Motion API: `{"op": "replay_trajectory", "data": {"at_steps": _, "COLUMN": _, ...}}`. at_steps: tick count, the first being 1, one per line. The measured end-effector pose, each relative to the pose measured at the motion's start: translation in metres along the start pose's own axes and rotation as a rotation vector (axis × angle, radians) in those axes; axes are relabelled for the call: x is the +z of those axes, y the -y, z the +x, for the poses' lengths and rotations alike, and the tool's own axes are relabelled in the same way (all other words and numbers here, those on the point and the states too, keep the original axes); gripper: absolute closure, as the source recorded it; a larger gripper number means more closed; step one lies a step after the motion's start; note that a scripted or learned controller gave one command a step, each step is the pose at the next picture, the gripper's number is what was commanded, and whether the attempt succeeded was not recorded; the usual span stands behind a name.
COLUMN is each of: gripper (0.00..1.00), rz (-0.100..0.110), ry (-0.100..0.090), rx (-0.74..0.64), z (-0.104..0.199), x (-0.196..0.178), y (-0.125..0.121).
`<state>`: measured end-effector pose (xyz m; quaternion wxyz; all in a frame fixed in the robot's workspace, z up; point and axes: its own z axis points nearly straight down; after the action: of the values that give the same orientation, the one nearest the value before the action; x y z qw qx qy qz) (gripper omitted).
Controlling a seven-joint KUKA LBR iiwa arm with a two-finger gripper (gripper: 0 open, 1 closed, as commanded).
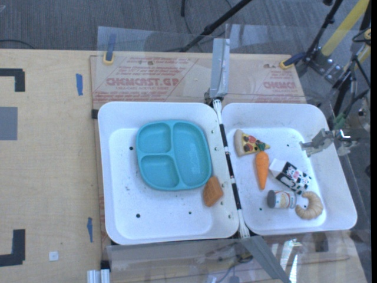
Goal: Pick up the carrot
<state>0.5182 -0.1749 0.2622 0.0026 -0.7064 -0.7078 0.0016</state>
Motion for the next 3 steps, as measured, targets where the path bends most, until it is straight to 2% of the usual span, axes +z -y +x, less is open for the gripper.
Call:
{"op": "replay_trajectory", "data": {"at_steps": 1, "gripper": 0.0, "rz": -0.017, "ry": 0.005, "rx": -0.06, "z": 0.033, "x": 0.14, "y": 0.019}}
{"op": "replay_trajectory", "data": {"at_steps": 2, "gripper": 0.0, "rz": 0.0, "ry": 0.0, "rx": -0.023, "z": 0.056, "x": 0.168, "y": -0.023}}
{"op": "replay_trajectory", "data": {"at_steps": 3, "gripper": 0.0, "rz": -0.013, "ry": 0.005, "rx": 0.162, "z": 0.071, "x": 0.175, "y": -0.082}}
